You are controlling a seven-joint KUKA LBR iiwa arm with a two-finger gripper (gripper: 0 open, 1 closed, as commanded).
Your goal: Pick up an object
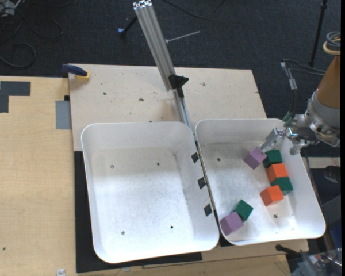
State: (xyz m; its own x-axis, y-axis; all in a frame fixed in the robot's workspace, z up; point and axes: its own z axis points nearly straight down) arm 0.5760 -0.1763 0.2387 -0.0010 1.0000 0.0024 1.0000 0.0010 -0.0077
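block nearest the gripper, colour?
Purple block, beside the gripper; camera view.

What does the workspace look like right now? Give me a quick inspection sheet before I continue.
Surface: pale bench bearing two white bins, left bin and right bin.
Job's things: in the right bin, a purple block at the upper middle; a column of green block, orange block, second green block, second orange block; near the front wall, a third green block touching a second purple block.
Clutter: blue-and-yellow clamp at the bench's far left corner.
Gripper: gripper above the right bin's far right side; jaws' state unclear.
Cables: dark cables on the floor.
Surroundings: slanted aluminium rail, dark carpet.
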